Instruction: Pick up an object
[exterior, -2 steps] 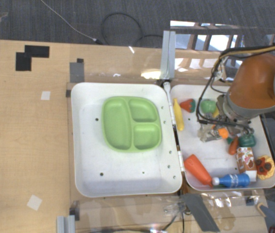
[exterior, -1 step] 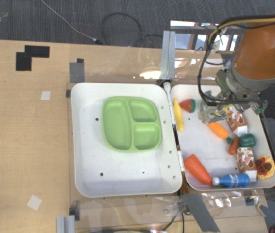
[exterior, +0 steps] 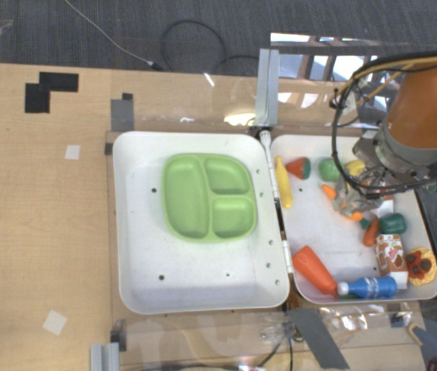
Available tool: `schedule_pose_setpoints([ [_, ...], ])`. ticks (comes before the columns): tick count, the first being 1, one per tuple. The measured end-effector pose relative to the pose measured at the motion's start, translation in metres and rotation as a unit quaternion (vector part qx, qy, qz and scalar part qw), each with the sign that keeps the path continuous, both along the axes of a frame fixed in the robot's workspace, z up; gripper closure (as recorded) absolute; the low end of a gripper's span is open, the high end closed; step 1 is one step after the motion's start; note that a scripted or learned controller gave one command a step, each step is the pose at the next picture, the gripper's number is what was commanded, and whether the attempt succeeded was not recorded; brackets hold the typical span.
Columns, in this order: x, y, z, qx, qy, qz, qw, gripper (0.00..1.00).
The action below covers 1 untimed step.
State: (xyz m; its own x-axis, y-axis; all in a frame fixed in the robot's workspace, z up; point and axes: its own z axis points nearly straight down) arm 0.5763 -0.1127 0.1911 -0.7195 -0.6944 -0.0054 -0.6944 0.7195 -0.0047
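The right bin holds several toy foods. A yellow corn-like piece lies along its left wall, with a red piece and a green piece near the back. My gripper hangs low over the middle back of this bin, under the orange-banded wrist. Small orange bits lie right beside it. A dark green piece and an orange-red piece sit just in front of it. Nothing is visibly held.
At the right bin's front lie an orange carrot-shaped bottle, a blue bottle, a small printed box and a doughnut-like toy. The left bin carries a green divided plate. Cables loop by the wrist.
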Motion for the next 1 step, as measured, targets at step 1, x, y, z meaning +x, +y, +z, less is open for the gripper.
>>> schedule_pose_setpoints([
  [1,0.0085,0.0756,0.0881,0.0022,-0.005,-0.09,0.9959,1.0],
])
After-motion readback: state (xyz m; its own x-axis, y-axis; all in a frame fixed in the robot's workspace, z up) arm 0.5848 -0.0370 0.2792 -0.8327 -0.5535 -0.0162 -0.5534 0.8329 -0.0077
